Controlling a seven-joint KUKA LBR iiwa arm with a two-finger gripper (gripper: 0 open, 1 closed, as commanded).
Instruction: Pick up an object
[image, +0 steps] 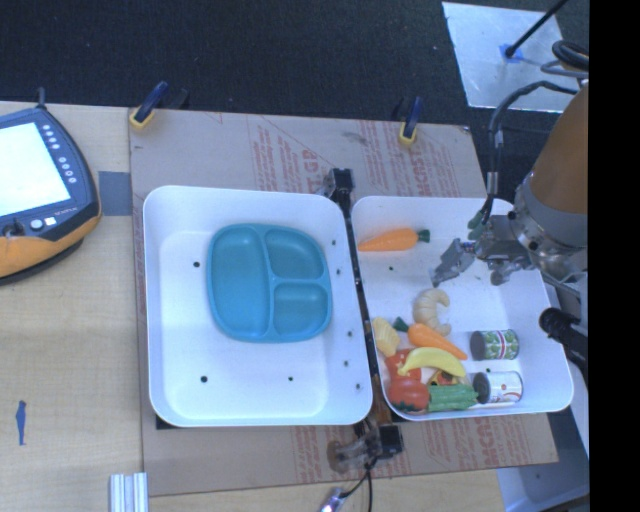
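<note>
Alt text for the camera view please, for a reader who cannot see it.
A grey arm's pincer hovers over the right white bin, above toy food: a carrot, a banana, two small cans. The left white bin holds a blue divided plate.

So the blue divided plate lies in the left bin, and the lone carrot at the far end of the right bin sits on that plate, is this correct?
Not quite. The blue divided plate does lie in the left bin, but the lone carrot does not sit on it. The camera view shows the carrot lying on the bare floor of the right bin, at its far end, apart from the plate.
</note>
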